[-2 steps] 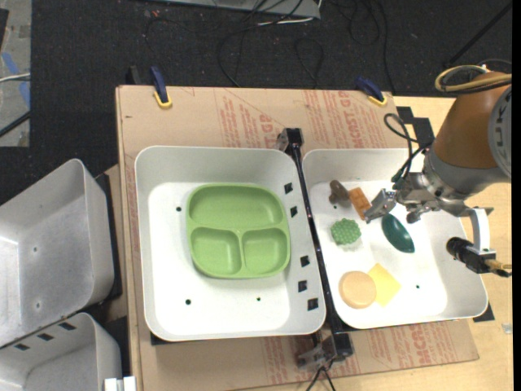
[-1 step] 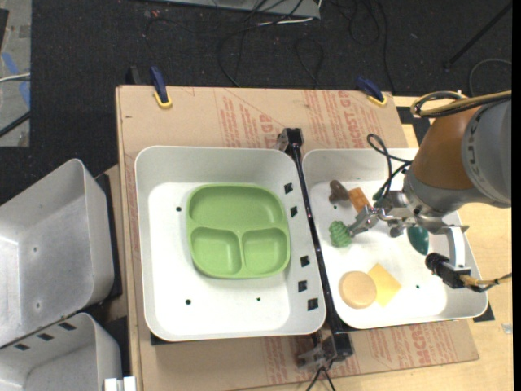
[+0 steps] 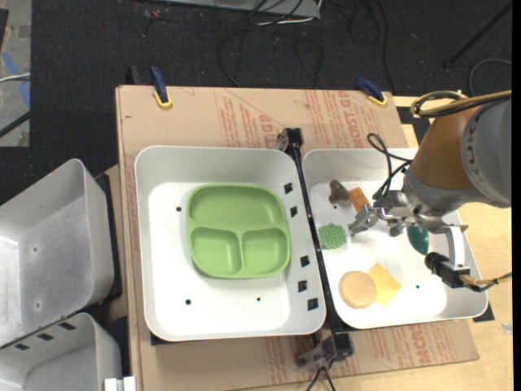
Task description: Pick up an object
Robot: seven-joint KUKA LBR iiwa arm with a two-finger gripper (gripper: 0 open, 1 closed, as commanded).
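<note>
My gripper (image 3: pixel 378 222) hangs over the middle of the right bin (image 3: pixel 464 304), open, with nothing visible between its fingers. A green round textured object (image 3: pixel 331 236) lies just left of it, close to the left fingertip. A brown and orange piece (image 3: pixel 348 194) lies up-left of the gripper. A tan round object (image 3: pixel 356 289) and a yellow block (image 3: pixel 386 283) sit touching each other near the bin's front. A teal object (image 3: pixel 418 238) peeks out beside the wrist, partly hidden by the arm.
The left bin (image 3: pixel 155 218) holds a green three-compartment plate (image 3: pixel 239 230). A black divider (image 3: pixel 305 218) runs between the bins. The arm's grey body and orange band (image 3: pixel 444 153) cover the right bin's far right corner. Grey tubs (image 3: pixel 49 243) stand off the bench's left side.
</note>
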